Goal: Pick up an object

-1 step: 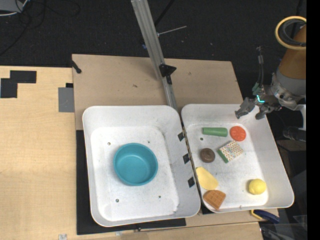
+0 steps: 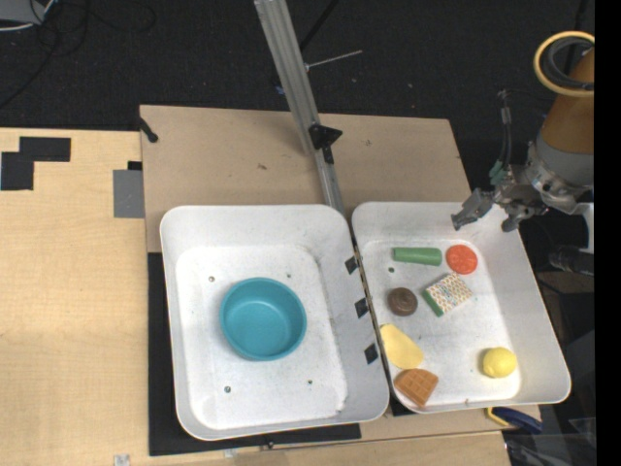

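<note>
The grey arm, orange band (image 2: 566,66) above its wrist, reaches in from the right and hangs over the far right corner of the right bin (image 2: 543,343). Its jaws (image 2: 488,213) stand spread wide apart, holding nothing, above the bin's upper rim. Inside that bin, nearest the jaws, lie a green stick (image 2: 416,255) and a red disc (image 2: 462,259); further toward the front sit a patterned block (image 2: 448,292), brown round piece (image 2: 403,302), yellow wedge (image 2: 400,346), waffle (image 2: 417,387) and yellow ball (image 2: 499,362). A teal bowl (image 2: 263,317) sits in the left bin (image 2: 194,250).
</note>
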{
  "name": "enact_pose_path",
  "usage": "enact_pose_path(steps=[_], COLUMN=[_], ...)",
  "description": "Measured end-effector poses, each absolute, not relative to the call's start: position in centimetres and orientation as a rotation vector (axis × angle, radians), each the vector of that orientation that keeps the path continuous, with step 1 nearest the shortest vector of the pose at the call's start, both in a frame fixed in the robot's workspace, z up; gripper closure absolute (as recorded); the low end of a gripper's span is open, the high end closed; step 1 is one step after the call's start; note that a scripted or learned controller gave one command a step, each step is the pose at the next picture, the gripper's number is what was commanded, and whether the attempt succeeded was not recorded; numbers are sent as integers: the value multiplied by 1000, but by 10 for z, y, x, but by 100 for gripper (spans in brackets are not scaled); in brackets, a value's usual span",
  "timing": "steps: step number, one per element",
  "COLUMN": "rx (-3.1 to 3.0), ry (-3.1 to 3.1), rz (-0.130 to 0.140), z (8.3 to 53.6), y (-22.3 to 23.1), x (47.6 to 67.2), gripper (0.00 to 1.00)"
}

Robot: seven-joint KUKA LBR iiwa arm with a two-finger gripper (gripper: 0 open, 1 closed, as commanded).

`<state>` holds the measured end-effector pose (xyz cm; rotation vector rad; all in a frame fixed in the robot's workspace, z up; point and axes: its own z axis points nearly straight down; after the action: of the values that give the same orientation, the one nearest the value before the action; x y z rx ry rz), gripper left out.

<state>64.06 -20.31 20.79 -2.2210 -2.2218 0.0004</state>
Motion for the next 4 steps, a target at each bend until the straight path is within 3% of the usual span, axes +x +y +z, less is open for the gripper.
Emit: enact_pose_path(steps=[2,3,4], rx=[-2220,-2221,-2224], ry=[-2222,-2224,-2224], rz=[1,0,-3], z=[95,107,150], y=[-207,-207,-206], x=[637,638,641], gripper=[0,100,100])
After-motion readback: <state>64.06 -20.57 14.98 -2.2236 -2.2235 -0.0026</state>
